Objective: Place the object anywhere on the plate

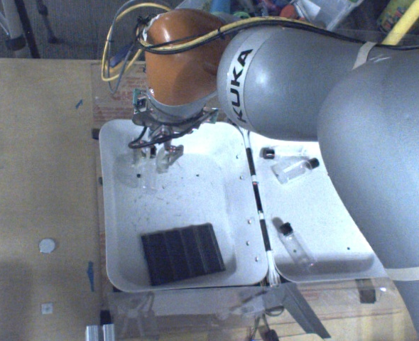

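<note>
2 white bins (117, 212), 1 dark plate (183, 253), 2 clear vials (295, 168)

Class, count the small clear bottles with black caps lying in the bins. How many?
2, both in the right bin: one clear bottle near its far end, another nearer the front. The arm may hide more.

Bright overhead light, glare on white bins (195, 169), soft focus, dim surroundings

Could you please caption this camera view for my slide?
KUKA arm's gripper hovers over the left bin above a dark ridged plate.
</note>
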`<state>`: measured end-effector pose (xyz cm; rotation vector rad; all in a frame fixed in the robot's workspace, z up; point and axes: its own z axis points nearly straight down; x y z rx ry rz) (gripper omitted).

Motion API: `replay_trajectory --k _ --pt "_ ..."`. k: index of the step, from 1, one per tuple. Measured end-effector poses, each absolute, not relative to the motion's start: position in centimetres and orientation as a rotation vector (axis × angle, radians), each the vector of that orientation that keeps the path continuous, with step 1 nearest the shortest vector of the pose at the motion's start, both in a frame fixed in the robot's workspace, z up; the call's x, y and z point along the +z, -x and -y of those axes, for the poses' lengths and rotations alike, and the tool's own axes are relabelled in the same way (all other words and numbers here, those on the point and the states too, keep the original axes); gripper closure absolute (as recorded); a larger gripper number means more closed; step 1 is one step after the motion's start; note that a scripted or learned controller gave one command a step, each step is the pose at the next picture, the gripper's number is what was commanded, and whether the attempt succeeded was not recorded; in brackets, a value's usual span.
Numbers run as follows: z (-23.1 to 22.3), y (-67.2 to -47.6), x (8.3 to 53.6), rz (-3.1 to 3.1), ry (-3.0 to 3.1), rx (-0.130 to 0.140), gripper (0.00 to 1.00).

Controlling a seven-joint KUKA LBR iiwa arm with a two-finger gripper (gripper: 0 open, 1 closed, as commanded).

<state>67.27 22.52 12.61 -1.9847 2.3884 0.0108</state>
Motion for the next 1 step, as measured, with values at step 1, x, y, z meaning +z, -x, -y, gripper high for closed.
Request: replay_trajectory --k 1 --pt "-21.1 -63.5 12.01 -2.012 2.41 0.003 1.0"
